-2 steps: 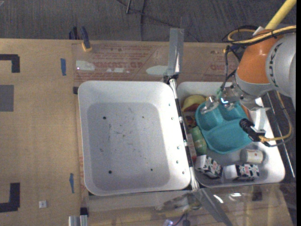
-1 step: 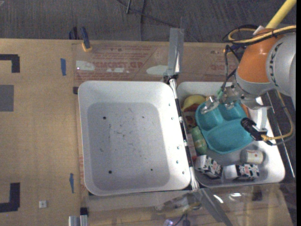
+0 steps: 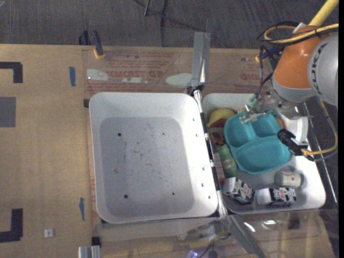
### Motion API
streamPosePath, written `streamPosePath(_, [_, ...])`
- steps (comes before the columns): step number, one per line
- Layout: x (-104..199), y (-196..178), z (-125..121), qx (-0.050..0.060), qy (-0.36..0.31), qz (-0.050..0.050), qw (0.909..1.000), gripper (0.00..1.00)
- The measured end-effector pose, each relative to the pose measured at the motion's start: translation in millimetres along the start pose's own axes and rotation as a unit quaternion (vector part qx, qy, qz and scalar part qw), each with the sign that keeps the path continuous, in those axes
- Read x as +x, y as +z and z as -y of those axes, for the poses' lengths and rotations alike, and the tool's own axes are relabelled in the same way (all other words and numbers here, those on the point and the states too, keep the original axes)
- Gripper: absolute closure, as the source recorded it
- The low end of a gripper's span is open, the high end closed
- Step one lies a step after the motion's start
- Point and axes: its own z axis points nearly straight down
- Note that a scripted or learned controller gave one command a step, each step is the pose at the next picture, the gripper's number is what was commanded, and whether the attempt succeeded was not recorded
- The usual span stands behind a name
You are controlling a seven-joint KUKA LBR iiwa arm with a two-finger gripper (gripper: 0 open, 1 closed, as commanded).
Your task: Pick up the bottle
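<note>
Grey rounded arm [image 3: 327, 63] with a wide orange band [image 3: 295, 58] above the wrist. Yellow and black cables [image 3: 279, 32] looped beside the band, one more yellow cable [image 3: 317, 152] lower down. Pale metal end effector [image 3: 257, 110], with a small black part [image 3: 286, 138] beside.

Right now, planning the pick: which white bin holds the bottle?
The bin on the view's right, under the arm; the green bottle lies beside the teal tray there.

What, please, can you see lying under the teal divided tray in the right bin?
A yellow object and a green bottle poke out from beneath the teal divided tray's left edge. Whatever lies under its middle is covered.
</note>
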Motion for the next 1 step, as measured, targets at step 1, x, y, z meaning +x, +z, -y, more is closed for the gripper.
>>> streamPosePath(1, [-70.7,-33.5,-17.0,0.018,0.058,-0.009,0.9981,1.00])
